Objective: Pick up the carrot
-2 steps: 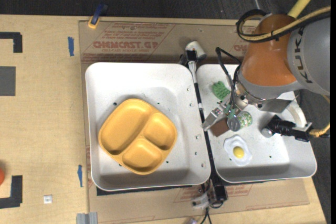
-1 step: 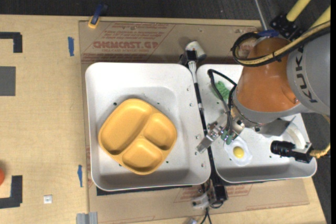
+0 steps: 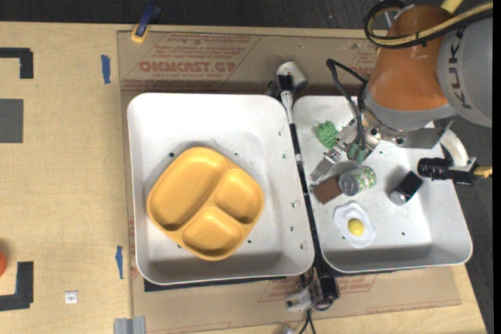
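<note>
Can't spot a carrot tbh, prob hidden under the arm [image 3: 407, 66]. Tool [image 3: 354, 138] sits low in the right bin [image 3: 438, 246], can't tell its grip. Risk: it grabs the green toy [image 3: 326, 132] or can [image 3: 357, 181] instead, clutter's tight there.

Two white bins [image 3: 141, 192] sit on a tan cardboard sheet printed with red lettering, over a pale wood-toned counter [image 3: 55, 168] marked with black squares and blue tape bits. In the left bin lies a mustard-yellow divided plate [image 3: 205, 201]. The right bin [image 3: 438, 238] holds a green leafy piece [image 3: 326, 133], a white fried egg with yellow yolk [image 3: 356, 224], a brown block [image 3: 326, 187], and a small black-and-grey object [image 3: 405, 188]. The arm [image 3: 411, 66] is grey with an orange band.
</note>
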Action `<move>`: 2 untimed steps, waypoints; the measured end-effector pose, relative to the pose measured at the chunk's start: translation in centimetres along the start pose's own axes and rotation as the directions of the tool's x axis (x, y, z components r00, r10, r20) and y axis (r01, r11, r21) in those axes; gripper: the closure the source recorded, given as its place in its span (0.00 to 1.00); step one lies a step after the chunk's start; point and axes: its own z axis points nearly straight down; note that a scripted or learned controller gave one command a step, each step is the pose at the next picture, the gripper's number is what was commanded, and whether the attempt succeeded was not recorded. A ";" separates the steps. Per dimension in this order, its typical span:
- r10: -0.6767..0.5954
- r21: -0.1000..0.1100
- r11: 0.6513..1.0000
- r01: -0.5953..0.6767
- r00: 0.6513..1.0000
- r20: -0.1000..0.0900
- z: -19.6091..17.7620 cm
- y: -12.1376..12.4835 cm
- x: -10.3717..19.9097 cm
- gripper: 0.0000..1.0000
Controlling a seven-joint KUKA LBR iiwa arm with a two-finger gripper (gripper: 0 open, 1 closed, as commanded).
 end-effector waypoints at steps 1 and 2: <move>-0.003 0.002 1.000 0.003 1.000 -0.004 0.0 0.4 9.0 0.00; -0.073 0.001 0.997 0.073 0.997 -0.001 -0.2 2.0 -0.1 0.00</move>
